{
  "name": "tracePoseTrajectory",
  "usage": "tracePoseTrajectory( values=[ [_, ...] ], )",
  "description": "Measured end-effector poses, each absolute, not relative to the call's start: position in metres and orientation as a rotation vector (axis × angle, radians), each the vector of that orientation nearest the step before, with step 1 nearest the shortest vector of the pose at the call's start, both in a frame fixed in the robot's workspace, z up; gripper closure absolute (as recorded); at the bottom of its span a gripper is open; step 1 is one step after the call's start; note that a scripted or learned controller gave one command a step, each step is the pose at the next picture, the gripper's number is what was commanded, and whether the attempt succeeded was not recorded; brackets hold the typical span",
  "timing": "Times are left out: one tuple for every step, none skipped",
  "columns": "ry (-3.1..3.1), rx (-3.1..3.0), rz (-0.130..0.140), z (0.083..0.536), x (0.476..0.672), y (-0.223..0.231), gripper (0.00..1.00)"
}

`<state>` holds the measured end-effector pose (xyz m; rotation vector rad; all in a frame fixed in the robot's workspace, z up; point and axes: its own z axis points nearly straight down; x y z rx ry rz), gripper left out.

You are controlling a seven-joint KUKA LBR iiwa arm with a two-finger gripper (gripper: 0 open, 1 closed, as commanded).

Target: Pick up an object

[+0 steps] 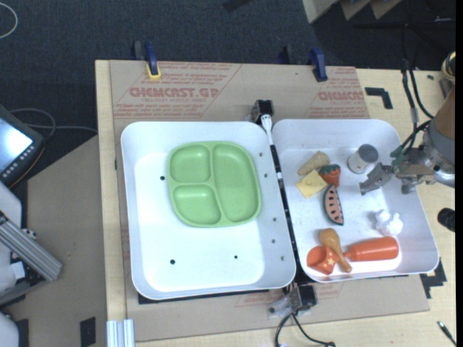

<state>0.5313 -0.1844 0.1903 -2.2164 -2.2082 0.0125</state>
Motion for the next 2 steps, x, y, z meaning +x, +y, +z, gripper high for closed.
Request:
tracePoseTrajectory(
  values=[
    [-2.221, -2.222, 0.000, 0.198, 0.535, -0.184, 0.00],
    [-2.218, -2.219, 0.002, 0.151, 0.528, -0.190, 0.00]
  ],
)
